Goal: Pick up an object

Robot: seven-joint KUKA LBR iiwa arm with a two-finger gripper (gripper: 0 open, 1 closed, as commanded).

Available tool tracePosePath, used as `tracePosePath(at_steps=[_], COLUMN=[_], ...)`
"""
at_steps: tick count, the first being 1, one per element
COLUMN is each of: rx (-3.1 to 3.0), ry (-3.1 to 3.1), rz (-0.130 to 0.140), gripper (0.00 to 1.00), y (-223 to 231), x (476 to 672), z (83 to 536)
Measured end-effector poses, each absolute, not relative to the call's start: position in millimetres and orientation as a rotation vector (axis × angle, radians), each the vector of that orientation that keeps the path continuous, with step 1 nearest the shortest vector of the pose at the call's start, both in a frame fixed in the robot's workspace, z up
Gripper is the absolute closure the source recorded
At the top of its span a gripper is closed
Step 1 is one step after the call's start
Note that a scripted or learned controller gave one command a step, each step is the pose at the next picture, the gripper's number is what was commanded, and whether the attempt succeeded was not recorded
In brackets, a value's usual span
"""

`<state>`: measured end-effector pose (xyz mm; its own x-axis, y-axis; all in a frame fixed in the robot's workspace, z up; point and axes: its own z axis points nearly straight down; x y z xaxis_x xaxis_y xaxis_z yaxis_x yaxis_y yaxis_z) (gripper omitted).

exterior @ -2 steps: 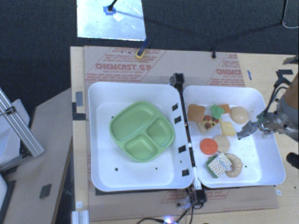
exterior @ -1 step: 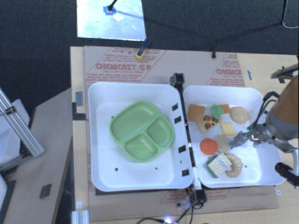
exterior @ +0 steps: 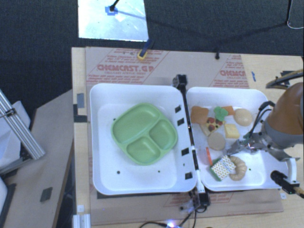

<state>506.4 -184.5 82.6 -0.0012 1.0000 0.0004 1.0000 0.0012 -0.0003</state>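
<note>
1. A cluster of toy food items lay in the right bin, gathered in its left half.
2. At the far side of the cluster sat a brown bread-like piece, a green leafy piece and a pale egg-shaped item, side by side from left to right.
3. Just nearer lay a pizza-like slice with dark spots, a yellow cheese block and a tan round disc.
4. At the near side lay a thin orange stick, a green-and-white patterned packet and a curved tan pastry touching the packet's right edge.
5. The gripper hung low over the right bin, just right of the disc and just beyond the packet and pastry. Whether its fingers were spread or pressed together could not be told, and nothing was seen held between them.
6. The arm's orange band rose at the right edge of the view.
7. The left bin held a light green divided tray with three compartments, lying roughly at its middle.
8. Both bins rested on a cardboard sheet with red print, on the bench.
</note>
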Motion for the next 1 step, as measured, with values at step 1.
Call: tracePosePath(at_steps=[1], rx=[-2.221], ry=[-2.226], rz=[-0.002], gripper=[1.00], y=[-185.1], x=[507.3], z=[94.7])
